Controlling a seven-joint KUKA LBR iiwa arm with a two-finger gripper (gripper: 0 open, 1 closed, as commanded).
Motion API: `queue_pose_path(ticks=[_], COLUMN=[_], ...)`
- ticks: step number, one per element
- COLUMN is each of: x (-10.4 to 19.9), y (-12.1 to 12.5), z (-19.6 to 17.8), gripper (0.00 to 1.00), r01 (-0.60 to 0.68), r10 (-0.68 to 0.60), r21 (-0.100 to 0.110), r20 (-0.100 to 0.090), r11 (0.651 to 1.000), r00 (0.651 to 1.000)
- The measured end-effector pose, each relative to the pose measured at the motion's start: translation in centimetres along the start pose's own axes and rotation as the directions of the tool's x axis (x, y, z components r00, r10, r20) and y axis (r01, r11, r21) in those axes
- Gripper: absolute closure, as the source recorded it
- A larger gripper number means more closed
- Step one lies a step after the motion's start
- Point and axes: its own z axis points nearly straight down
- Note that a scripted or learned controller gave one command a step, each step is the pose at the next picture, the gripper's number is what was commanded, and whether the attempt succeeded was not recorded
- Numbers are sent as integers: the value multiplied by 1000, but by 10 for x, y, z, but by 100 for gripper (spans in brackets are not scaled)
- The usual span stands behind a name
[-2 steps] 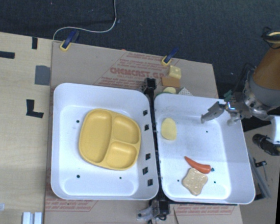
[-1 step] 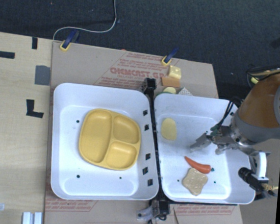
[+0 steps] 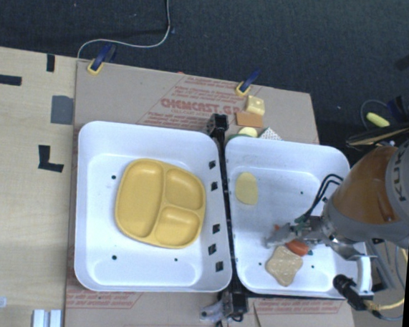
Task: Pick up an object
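Objects in the right bin (image 3: 334, 161) are few: a pale yellow oval piece (image 3: 247, 188) lies up and to the left of the pincer (image 3: 284, 236), apart from it, a tan bread-like piece (image 3: 283, 266) lies just below it, and a small red-orange thing (image 3: 297, 246) sits right at the pincer's lower right, between it and the bread piece. What the red thing is I cannot make out; it is small and partly covered by the grey metal of the tool. Whether it touches the fingers is also unclear.

Far to the pincer's left, in the left bin (image 3: 91, 141), rests a yellow divided plate (image 3: 160, 202), well apart from the arm.

Above and a little left of the pincer, outside the bins on the cardboard sheet (image 3: 125, 94), a small cluster of blocks (image 3: 251, 113) stands at the bins' top edge; a pale round piece among them is half hidden by the bin rim.

The pincer itself is a dark grey blur low over the bin floor, and I cannot tell whether it is open or closed. The arm (image 3: 374, 193) reaches in from the right, its orange band bulking over the bin's right rim, wrist bent down and leftward. Its far side is cut off by the frame.
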Motion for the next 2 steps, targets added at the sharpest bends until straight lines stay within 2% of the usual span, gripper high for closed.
queue_pose_path(ticks=[1,2], x=[0,69], y=[2,61], z=[-13,-88], gripper=[100,100], r01=[2,12], r10=[-2,-12], r21=[-2,-7], r20=[1,0], r11=[1000,1000], r00=[1000,1000])
